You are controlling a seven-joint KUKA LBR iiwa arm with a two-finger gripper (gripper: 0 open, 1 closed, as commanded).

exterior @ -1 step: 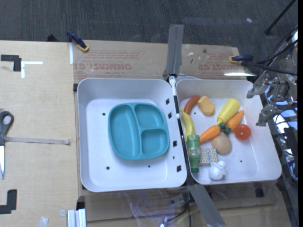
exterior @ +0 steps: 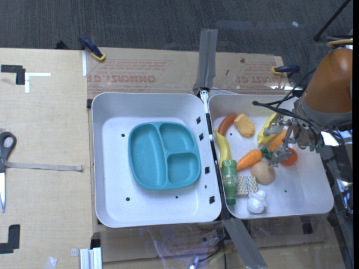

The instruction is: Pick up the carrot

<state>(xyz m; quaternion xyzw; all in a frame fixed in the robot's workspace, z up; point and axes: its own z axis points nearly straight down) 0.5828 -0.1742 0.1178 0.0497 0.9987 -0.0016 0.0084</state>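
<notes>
The tapered orange plastic carrot (exterior: 249, 159) lies in the right-hand white bin (exterior: 314, 198), just beside a round tan potato-like piece (exterior: 263, 173) and a red tomato-like piece (exterior: 288, 157). The metal two-finger gripper (exterior: 279, 143) is seen close above its thick end, though whether it is open cannot be told. A neighbour could be seized instead, or the carrot nudged aside.
</notes>
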